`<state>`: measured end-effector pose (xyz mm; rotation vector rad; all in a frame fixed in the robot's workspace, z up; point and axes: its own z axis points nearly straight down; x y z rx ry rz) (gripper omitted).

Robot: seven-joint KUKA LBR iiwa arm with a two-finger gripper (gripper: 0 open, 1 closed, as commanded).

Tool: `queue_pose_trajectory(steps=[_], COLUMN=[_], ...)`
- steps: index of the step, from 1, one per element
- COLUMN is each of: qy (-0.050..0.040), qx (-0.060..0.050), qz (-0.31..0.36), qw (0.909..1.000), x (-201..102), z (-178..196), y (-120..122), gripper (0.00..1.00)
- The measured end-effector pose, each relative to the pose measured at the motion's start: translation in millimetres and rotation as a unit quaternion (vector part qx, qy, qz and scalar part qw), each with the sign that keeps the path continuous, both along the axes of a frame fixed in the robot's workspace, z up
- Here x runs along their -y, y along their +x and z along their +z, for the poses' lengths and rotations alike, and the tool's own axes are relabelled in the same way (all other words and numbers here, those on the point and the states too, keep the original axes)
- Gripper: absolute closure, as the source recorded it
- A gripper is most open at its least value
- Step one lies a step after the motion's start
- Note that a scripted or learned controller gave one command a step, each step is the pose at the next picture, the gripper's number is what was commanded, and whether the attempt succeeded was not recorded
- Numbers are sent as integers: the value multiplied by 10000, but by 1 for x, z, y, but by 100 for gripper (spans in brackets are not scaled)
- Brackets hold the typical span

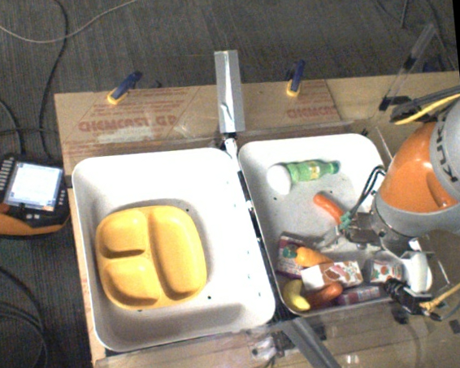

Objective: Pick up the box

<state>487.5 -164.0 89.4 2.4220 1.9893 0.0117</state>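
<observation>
Arm (426,183) is reaching over your right bin's (373,144) near corner, claw (357,231) state beyond telling; box (342,273) is lying beside the carrot (327,206). "KUKA" lettering is showing partly.

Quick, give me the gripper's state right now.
Gripper: cannot be told; it sits low over the right bin, near the box, with its tip hidden by the wrist.

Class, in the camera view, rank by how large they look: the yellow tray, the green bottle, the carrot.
1. Yellow tray, by far the largest.
2. Green bottle.
3. Carrot, smallest, though the gap with the bottle is modest.
</observation>
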Motion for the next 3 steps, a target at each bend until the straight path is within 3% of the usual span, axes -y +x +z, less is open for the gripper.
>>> queue_pose_trajectory(steps=[1,2,3], qy=[-12,-11,1], qx=[22,21,9], qz=[1,1,13], qw=[10000,10000,10000], x=[0,0,-1], z=[10,10,18], y=[2,2,2], gripper=[100,0,100])
